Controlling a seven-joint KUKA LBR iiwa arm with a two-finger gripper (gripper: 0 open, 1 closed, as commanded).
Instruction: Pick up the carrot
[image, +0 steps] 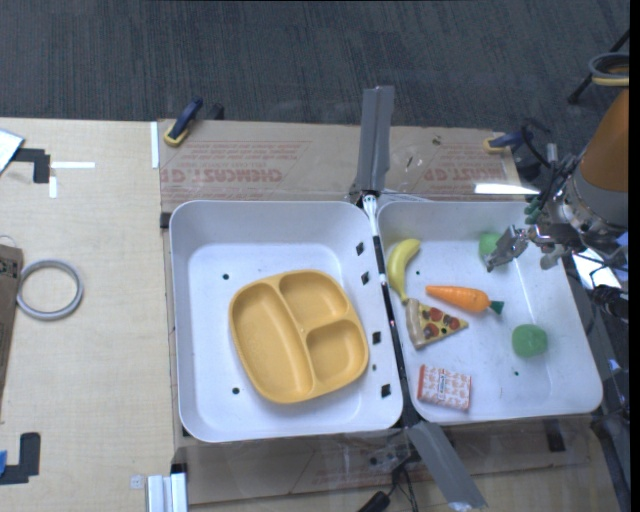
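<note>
The orange carrot (458, 297) with a green tip lies on its side in the middle of the right bin (560, 395). My gripper (522, 258) hangs over the bin's far right part, up and to the right of the carrot and apart from it. Its fingers (497, 256) stand open with nothing between them.
Around the carrot lie a yellow banana (402, 265), a pizza slice (435, 323), a green ball (530, 340), a red-and-white packet (444, 387) and a small green thing (488, 243) by the gripper. The left bin (200, 300) holds a yellow divided plate (298, 335).
</note>
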